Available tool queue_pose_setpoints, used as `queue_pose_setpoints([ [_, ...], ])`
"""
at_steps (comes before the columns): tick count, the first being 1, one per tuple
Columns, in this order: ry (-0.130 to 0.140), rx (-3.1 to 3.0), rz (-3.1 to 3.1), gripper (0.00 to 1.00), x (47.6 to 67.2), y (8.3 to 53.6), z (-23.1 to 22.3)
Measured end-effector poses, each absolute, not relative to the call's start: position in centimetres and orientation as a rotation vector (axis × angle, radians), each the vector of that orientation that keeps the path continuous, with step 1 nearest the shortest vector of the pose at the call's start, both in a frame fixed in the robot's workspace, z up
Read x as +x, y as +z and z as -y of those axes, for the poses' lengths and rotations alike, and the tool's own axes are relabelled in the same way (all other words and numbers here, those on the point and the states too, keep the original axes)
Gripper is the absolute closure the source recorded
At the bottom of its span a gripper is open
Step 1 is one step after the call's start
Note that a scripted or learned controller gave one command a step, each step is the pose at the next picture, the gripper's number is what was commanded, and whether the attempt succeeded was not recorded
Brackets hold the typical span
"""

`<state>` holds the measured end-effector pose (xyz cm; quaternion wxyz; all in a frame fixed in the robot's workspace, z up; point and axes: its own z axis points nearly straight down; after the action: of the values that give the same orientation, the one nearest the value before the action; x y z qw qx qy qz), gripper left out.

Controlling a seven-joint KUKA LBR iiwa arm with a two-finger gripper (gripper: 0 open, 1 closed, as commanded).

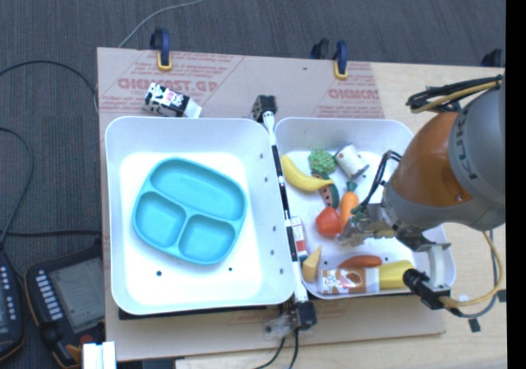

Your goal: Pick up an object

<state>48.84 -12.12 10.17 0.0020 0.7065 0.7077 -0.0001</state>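
Bench (205, 84): a plywood board clamped at the far edge by two blue-and-yellow clamps (160, 43), carrying two shallow white bins side by side.

Arm (460, 170): grey, with the orange band above the wrist, reached in from the right and hung over the right bin (378, 127). It covered much of that bin's right half.

Left bin (123, 277): held one light-blue divided plate (190, 209), three compartments, lying flat near the bin's centre.

Right bin: toy food was clustered in its left and near parts. A yellow banana (302, 177) lay toward the far left, with a green leafy piece (322, 163) just beside it and a white cylinder (351, 160) to the right of that. An orange carrot (349, 204) lay nearer the middle, a red tomato-like piece (329, 222) touching or just beside it. Along the near wall: a small yellow wedge (312, 261), a red-and-white packet (349, 279), a reddish sausage shape (360, 261) and a yellow piece (396, 274).

Gripper (355, 232): sat low in the right bin, just right of the red piece and just below the carrot. Finger spacing could not be told from this angle; no object seen between the fingers.

Small black-and-white item (171, 102) lay on the board beyond the left bin.
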Motion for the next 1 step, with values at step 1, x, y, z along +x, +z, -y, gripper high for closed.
queue_pose_setpoints([
  [1,-0.001,2.217,-2.221,0.0,48.83,10.16,12.12],
])
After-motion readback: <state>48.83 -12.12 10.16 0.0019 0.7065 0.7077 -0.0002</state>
